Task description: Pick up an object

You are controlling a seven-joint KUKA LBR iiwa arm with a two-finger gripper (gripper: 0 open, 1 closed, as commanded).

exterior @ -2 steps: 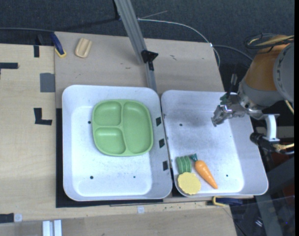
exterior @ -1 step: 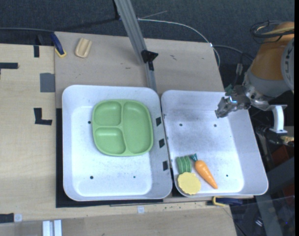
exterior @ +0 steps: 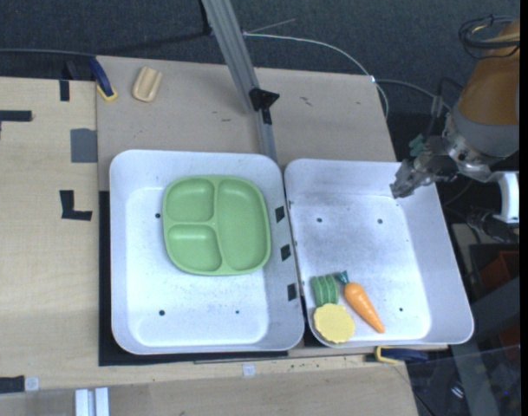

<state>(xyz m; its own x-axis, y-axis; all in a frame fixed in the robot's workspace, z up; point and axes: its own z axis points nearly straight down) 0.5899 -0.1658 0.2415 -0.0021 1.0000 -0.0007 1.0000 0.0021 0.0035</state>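
The grey two-finger gripper (exterior: 405,183) hangs over the right white bin's (exterior: 420,241) far right corner; how wide it stands I cannot tell. Near that bin's front edge lie one orange toy carrot (exterior: 364,307), one yellow round piece (exterior: 334,323) and one green ridged piece (exterior: 323,290). One green divided plate (exterior: 217,224) sits in the left white bin (exterior: 138,302).

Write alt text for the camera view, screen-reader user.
A grey robot arm's gripper hovers over the upper right corner of the right white bin, far from the toy carrot, green toy and yellow disc grouped at that bin's near edge. The left white bin holds a green divided plate.
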